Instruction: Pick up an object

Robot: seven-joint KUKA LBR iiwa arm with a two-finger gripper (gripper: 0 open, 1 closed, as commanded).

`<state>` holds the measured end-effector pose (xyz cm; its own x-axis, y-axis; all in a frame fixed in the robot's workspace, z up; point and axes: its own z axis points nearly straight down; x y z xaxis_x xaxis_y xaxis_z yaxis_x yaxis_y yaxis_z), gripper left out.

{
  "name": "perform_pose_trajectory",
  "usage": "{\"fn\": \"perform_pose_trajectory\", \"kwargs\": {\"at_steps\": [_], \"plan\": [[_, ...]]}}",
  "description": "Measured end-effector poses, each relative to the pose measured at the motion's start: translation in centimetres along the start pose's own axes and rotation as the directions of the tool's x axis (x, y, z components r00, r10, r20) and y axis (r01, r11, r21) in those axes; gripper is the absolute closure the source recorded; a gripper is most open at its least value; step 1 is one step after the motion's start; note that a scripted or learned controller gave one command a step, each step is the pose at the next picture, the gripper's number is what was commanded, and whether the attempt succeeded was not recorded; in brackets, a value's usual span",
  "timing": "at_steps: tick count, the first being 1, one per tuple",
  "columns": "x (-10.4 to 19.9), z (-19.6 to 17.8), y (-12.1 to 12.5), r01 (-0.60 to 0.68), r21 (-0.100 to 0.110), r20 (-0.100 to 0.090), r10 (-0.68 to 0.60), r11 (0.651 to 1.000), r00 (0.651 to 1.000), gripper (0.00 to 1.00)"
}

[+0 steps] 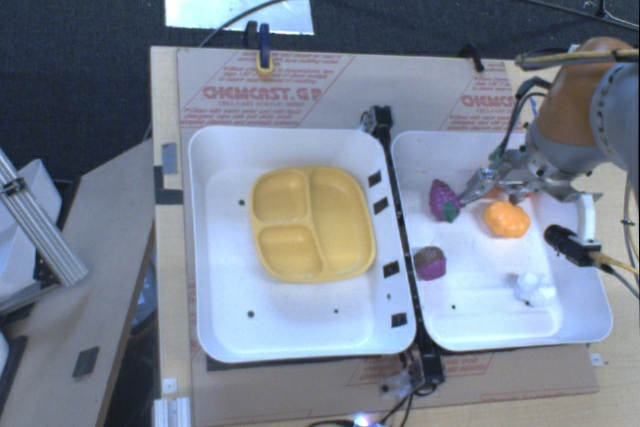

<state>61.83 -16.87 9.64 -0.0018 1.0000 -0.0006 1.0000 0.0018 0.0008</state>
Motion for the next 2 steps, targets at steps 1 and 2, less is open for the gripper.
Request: {"fn": "perform_pose_trajectory", "kwargs": {"at_steps": [1, 2], "plan": [[0.0, -1.3, 0.1, 0.001, -0.004, 0.001, -0.001, 1.000, 1.000, 1.00], [0.7, -6.2, -0.3, 0.002, -0.004, 0.000, -0.002, 1.000, 1.000, 1.00]]}}
